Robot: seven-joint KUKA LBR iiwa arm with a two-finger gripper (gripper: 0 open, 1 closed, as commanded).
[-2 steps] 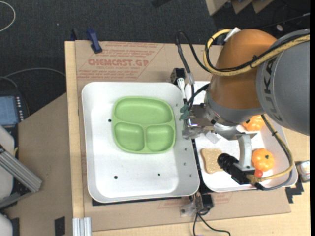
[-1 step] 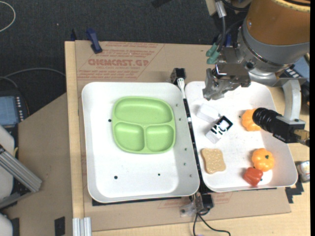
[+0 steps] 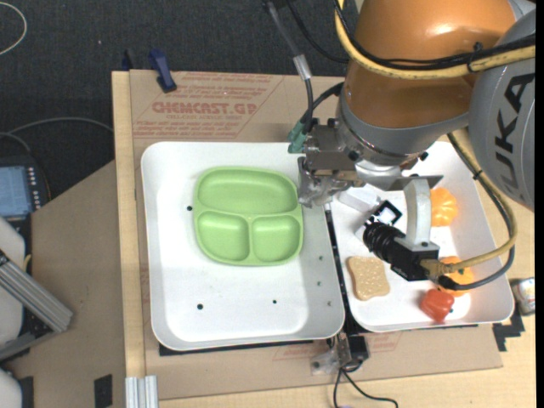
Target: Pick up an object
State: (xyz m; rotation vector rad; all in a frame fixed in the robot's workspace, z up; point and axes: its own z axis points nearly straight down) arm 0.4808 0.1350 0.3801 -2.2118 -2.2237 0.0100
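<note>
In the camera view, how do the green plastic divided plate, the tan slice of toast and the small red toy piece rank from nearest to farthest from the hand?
1. green plastic divided plate: in the left bin, right beside the hand.
2. tan slice of toast: in the right bin, toward its front.
3. small red toy piece: near the right bin's front right corner.

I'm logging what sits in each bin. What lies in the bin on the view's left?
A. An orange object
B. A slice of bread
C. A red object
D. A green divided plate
D: the green divided plate lies in the left-hand bin, while the bread slice lies in the right-hand bin.
</note>
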